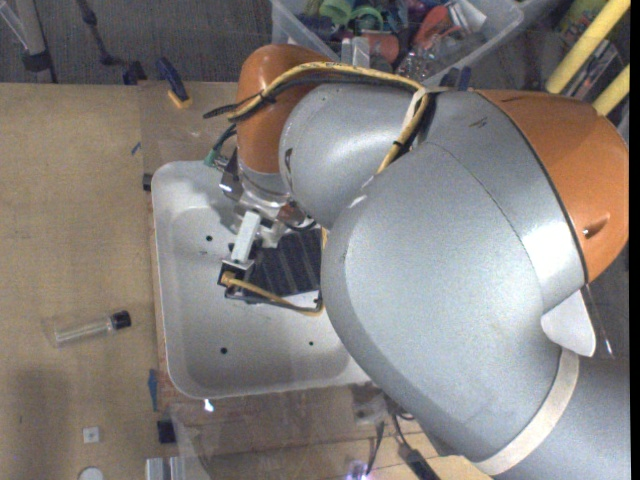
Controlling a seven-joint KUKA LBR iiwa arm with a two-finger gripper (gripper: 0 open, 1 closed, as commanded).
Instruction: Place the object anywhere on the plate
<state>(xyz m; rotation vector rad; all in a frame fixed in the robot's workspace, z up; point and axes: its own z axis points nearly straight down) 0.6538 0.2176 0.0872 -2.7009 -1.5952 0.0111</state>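
Note:
The grey arm with its orange band reaches in from the right and covers most of the view. Its wrist points down into the left white bin (190,298), with my gripper (268,224) low over the bin's floor near the back. Right beside the gripper, a dark ribbed thing (296,263) lies flat on the bin floor. The arm hides its right part, so I cannot tell what it is. Nothing can be seen between the fingers from here. The arm covers the right bin.
A clear vial with a black cap (88,326) lies on the wooden bench left of the bin. A clear tub of colourful toys (400,8) stands behind the bins. Yellow tubes (600,18) lean at the top right.

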